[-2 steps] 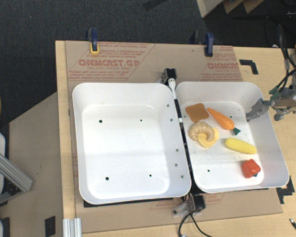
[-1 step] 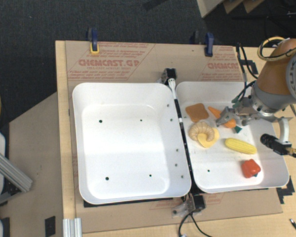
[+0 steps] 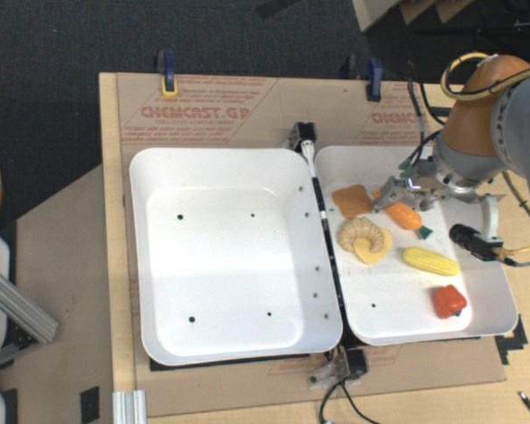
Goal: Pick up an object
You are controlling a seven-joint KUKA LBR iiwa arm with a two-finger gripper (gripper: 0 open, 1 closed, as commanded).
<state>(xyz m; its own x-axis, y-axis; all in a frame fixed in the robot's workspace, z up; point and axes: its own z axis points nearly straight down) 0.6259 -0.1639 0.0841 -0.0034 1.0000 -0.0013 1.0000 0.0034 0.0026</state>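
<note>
The right bin [image 3: 384, 318] holds several toy foods. An orange carrot with a green tip [image 3: 406, 216] lies near the bin's middle. My gripper [image 3: 407, 196] hangs directly over the carrot's upper end, very close to it or touching it. An orange toast slice [image 3: 352, 200] lies just left of the carrot. Below that sit a tan croissant [image 3: 360, 232] and a yellow wedge [image 3: 372, 252]. A yellow corn cob [image 3: 431, 261] and a red pepper [image 3: 450, 301] lie toward the bin's front right.
The left bin [image 3: 221, 263] is a bare white tray. A black divider strip [image 3: 320, 219] runs between the bins. Both stand on a brown cardboard sheet [image 3: 203, 104] clamped at the back. The arm's orange band [image 3: 486, 95] rises at the right.
</note>
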